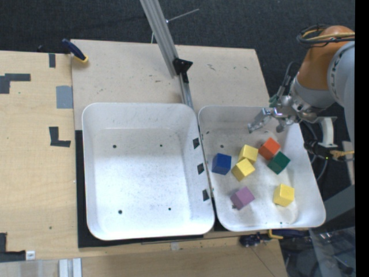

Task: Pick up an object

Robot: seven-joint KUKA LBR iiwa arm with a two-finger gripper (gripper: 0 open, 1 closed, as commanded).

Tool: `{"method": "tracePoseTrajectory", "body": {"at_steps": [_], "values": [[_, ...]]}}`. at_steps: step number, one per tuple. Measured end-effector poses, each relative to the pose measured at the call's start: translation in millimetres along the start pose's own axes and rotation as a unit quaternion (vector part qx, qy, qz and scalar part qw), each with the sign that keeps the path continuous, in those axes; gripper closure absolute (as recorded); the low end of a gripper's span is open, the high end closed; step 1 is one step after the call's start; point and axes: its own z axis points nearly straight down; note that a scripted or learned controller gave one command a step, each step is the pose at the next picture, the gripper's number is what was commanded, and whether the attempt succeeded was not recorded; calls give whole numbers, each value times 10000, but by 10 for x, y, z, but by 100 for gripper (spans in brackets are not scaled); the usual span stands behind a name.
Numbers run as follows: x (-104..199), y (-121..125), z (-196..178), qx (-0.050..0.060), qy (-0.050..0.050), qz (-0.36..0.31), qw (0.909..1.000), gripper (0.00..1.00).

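The right bin (305, 212) holds several small cubes: a blue one (221, 164), a yellow pair (246, 161) touching each other, an orange-red one (268, 148) against a green one (279, 163), a purple one (242, 197) and another yellow one (283, 194). My gripper (267, 126) hangs over the far part of this bin, just beyond the orange-red cube. Its fingers are spread open with nothing between them.
The left bin (92, 126) sits beside the right one, sharing a middle wall. A slanted metal rail (164, 36) runs from the top down to the bins' junction. A blue and yellow tool (75, 49) lies on the far left of the bench.
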Motion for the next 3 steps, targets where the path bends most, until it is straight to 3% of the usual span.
{"method": "tracePoseTrajectory", "body": {"at_steps": [1,2,3], "values": [[12,-9,544,-3,1,-5,10000,0],[16,6,407,-26,-3,-11,10000,100],[-13,-19,-221,-63,-7,1,10000,100]]}}
